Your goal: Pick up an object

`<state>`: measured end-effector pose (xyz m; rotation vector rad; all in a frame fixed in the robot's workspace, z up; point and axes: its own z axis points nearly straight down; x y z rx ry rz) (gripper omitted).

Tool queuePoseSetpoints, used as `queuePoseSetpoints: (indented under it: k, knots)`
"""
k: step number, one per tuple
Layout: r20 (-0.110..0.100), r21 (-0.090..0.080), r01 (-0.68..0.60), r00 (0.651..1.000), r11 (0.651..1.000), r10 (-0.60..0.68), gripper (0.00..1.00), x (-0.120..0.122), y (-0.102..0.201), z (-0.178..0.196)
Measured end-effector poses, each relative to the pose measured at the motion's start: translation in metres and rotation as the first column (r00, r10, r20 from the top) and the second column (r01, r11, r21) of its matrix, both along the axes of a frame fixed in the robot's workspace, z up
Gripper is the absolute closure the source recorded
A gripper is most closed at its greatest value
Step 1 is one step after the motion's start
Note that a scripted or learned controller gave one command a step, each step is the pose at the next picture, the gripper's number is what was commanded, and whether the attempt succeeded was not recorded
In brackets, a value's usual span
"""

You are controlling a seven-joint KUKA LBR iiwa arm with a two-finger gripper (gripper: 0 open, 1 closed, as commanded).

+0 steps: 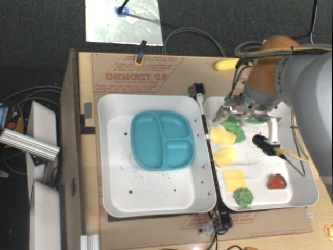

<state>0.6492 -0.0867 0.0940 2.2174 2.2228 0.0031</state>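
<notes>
Dark carpet surrounds a bench topped with a printed cardboard sheet. The grey arm, smooth and rounded, enters from the right with an orange band above the wrist.

Two shallow white bins with rounded corners sit side by side.
- The left bin holds a glossy teal divided plate with three compartments.
- The right bin holds the pickable objects, all loose on its floor.

The gripper is at the far left corner of the right bin, over a flat green leaf piece. Its state cannot be told, nor whether it touches the leaf.

The remaining objects run along the bin's left side toward the near edge:
- an upper yellow oval
- a lower yellow oval
- a flat yellow square
- a knobbly green floret

A small red piece lies apart, to the right.
</notes>
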Motion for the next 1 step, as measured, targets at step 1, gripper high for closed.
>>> queuePoseSetpoints:
  k: [1]
  knots:
    - [0.001, 0.0, 0.002, 1.0, 1.0, -0.002, 0.0, 0.004, -0.0163, -0.009]
